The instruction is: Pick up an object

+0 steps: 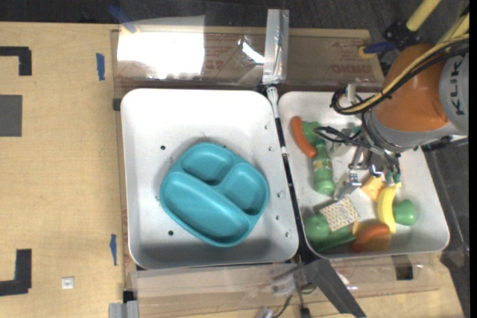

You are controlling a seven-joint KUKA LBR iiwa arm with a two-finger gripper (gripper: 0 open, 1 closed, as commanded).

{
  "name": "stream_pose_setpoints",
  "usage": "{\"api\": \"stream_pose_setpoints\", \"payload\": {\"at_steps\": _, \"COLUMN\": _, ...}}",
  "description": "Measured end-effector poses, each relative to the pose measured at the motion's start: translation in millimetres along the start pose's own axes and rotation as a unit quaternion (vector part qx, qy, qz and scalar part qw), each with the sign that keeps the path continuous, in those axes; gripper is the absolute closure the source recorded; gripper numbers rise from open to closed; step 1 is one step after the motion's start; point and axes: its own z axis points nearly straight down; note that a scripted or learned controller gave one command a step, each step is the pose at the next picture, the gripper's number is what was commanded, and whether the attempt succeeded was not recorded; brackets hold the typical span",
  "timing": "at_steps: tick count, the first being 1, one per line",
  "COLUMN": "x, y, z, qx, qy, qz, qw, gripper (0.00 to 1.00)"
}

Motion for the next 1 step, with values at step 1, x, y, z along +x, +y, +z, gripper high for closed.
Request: {"api": "stream_pose_setpoints", "payload": {"at_steps": 1, "x": -20.1, "y": 31.4, "z": 0.1, "qx": 0.001, "qy": -0.002, "qz": -0.06, "qw": 0.9982, "gripper": 0.0}}
